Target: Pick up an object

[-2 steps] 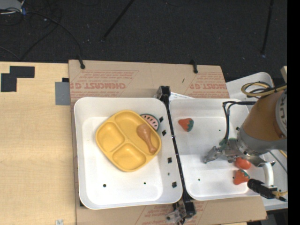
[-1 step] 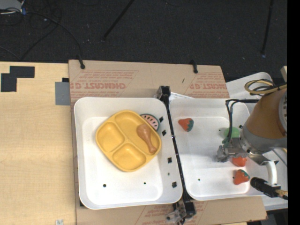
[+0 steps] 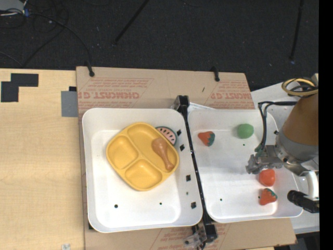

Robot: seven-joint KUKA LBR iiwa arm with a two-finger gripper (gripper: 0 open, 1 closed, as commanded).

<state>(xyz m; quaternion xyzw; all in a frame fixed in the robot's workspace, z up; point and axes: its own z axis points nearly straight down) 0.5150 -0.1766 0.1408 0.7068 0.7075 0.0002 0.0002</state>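
small round orange-red ball (image 3: 267, 177) beside tool (image 3: 257, 163)

Arm (image 3: 304, 126) low at right, claw (image 3: 258, 163) down

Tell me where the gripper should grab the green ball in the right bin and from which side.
Grip the green ball across its widest middle, coming straight down from above. It looks round, so no side is better than another, and it sits apart from the strawberry and clear of the right bin's wall, leaving the fingers room either way.
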